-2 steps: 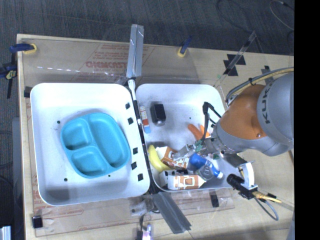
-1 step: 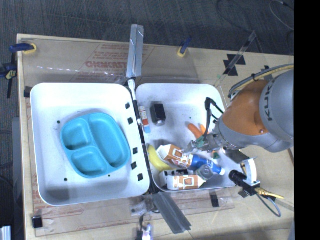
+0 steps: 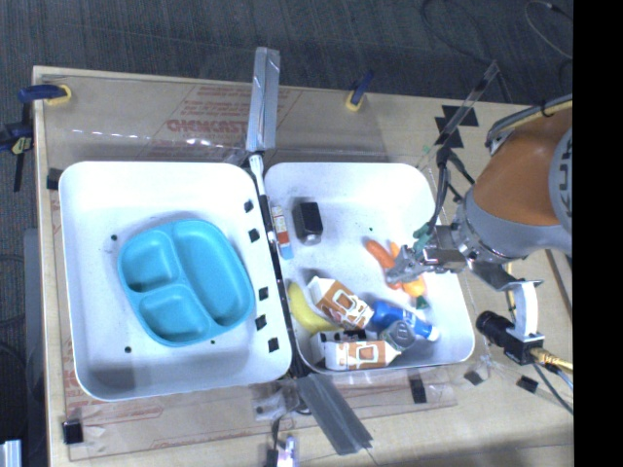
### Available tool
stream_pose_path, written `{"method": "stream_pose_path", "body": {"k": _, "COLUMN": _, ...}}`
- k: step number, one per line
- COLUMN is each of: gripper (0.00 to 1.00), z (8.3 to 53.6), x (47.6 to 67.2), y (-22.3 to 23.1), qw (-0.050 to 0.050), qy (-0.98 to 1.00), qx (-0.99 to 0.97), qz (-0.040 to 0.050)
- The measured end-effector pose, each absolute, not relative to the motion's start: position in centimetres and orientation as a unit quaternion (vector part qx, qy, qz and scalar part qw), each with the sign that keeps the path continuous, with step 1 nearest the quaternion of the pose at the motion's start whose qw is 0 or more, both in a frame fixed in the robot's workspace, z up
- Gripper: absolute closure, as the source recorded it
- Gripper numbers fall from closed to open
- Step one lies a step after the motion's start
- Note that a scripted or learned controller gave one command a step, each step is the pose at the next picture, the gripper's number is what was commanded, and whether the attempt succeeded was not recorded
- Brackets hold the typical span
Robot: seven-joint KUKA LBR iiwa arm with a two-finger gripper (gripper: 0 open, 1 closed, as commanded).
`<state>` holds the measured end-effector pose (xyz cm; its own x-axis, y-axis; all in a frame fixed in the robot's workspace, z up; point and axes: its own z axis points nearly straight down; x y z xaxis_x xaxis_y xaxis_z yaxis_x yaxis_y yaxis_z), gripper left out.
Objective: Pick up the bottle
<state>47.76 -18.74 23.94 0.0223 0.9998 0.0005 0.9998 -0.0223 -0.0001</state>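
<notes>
Blue bottle [image 3: 402, 323] lying just below hand [image 3: 407, 271], hand's grip state unclear

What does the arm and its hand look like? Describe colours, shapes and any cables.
The arm is a thick rounded body, grey, with a broad orange band above the wrist. The hand is a small grey metal assembly on a boxy mount. Thin dark cables run beside the wrist.

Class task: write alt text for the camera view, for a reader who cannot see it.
A grey arm's two-finger gripper hovers over the right white bin, above a blue plastic bottle lying among cartons and an orange carrot. The left white bin holds a blue three-compartment tray.
</notes>
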Motion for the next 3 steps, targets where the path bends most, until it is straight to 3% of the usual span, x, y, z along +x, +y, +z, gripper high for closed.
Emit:
{"method": "stream_pose_path", "body": {"k": 1, "gripper": 0.0, "z": 23.9, "x": 47.8, "y": -18.7, "qw": 0.0, "qy": -0.699, "qx": -0.715, "qz": -0.0001}}
{"method": "stream_pose_path", "body": {"k": 2, "gripper": 0.0, "z": 11.2, "x": 48.2, "y": -19.9, "qw": -0.005, "qy": -0.698, "qx": -0.716, "qz": -0.0051}}
{"method": "stream_pose_path", "body": {"k": 3, "gripper": 0.0, "z": 10.5, "x": 48.6, "y": -20.6, "qw": -0.006, "qy": -0.719, "qx": -0.694, "qz": -0.0092}}
